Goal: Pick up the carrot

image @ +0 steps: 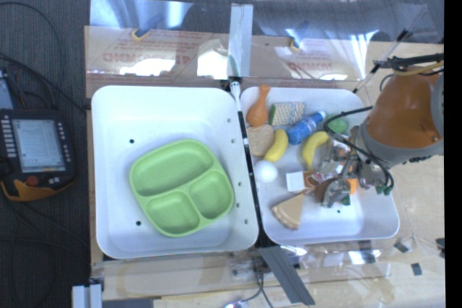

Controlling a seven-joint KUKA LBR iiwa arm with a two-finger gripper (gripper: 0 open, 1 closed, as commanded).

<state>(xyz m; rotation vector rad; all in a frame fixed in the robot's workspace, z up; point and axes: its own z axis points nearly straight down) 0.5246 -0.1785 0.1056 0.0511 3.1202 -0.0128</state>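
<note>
The carrot (351,185) shows as a small orange piece with a green bit at its lower end. It lies on the floor of the right bin (375,223), mostly hidden by the wrist. My gripper (333,191) hangs low over the bin's middle right, just left of that orange piece and touching or nearly touching it. The grey arm with its orange band (404,112) comes in from the right above it.
Around the gripper lie a yellow banana (315,148), a white card (294,180) and a tan bread wedge (290,211). Farther left are a white egg (268,171), a blue bottle (305,128) and an orange drumstick-like toy (258,110). The left bin holds a green divided plate (182,186).
</note>
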